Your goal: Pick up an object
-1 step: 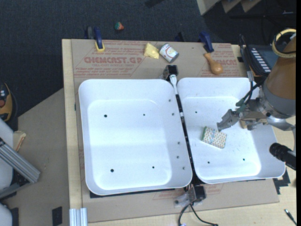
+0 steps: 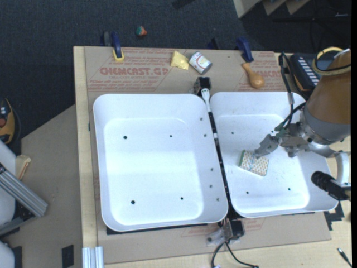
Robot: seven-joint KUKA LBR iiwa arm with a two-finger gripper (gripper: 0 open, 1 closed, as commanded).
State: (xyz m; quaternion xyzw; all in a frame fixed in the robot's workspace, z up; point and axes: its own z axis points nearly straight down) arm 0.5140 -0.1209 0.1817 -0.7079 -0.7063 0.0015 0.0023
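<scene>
End effector over the right bin, its tip at a small patterned packet.

The end effector (image 2: 266, 147) reaches in from the right and meets the far right edge of the small patterned packet (image 2: 254, 163) — whether it is clenched or released cannot be told. The packet lies flat mid-floor in the right bin (image 2: 290, 197), well apart from every wall, with bare floor all round it. The left bin (image 2: 150, 161) touches the right along their shared rim. On the worktop (image 2: 139, 70) beyond the far rims lie a yellow piece (image 2: 179, 61), a small box (image 2: 200, 62) and a wooden item (image 2: 252, 76) — well apart from the packet.
</scene>
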